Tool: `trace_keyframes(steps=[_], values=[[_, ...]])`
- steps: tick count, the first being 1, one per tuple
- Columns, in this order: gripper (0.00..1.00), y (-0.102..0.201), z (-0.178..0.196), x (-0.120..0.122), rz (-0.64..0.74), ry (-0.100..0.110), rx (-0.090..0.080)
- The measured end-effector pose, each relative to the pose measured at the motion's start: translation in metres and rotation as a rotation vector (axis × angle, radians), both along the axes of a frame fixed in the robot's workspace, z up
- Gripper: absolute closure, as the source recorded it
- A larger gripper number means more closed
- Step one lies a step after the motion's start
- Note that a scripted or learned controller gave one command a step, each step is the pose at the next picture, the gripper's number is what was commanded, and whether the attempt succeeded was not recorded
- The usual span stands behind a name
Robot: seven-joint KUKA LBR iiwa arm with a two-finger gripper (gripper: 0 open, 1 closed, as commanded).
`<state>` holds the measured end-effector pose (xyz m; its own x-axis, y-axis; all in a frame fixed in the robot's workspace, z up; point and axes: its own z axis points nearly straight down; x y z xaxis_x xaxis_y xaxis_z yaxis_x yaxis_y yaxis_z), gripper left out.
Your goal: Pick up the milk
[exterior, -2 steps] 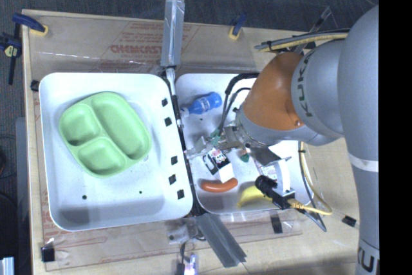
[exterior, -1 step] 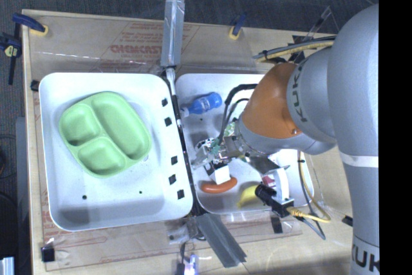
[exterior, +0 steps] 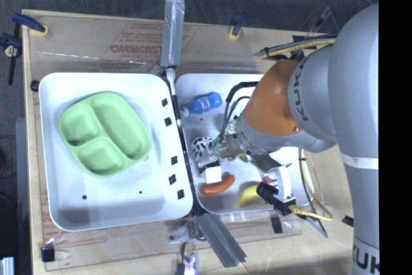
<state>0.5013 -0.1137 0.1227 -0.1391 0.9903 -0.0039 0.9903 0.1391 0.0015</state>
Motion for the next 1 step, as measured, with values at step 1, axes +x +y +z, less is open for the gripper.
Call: trace_keyframes(steps=[1], values=[[1.00,0.0944,0.0770,0.0238,-0.063,-0.022,0.005]])
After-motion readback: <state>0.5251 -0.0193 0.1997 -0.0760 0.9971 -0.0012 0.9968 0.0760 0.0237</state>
